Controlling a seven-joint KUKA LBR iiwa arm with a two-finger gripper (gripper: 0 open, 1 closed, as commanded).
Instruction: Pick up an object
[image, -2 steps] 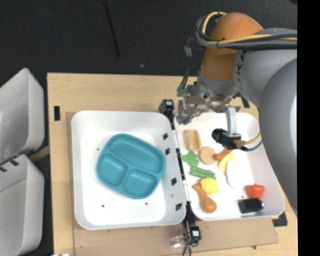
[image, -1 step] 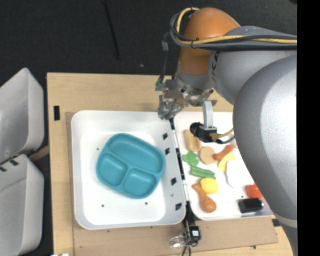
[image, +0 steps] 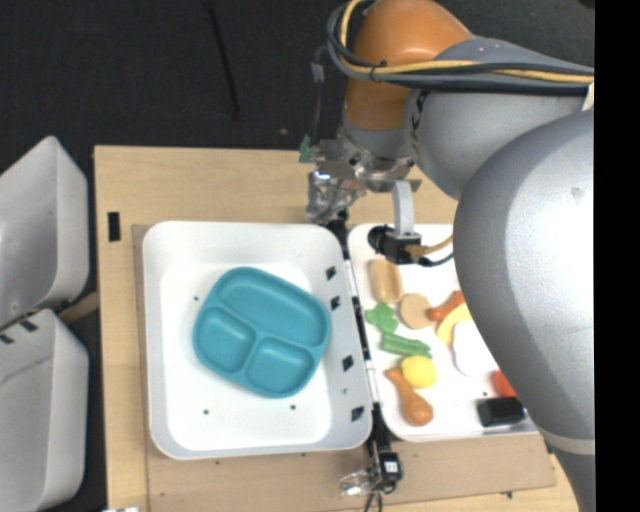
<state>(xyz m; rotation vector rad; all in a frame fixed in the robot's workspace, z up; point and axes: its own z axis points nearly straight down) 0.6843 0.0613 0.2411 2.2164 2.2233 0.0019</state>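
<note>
Bins sit side by side on the wooden surface, 2 of them, both white. The left bin holds 1 blue plate with 3 sections. The right bin holds small toy foods: 1 yellow lemon, 2 green pieces, 1 tan bread roll and some orange bits. The tool hangs over the far edge between the bins. I cannot tell if it is open or closed, and I see nothing in it.
</note>
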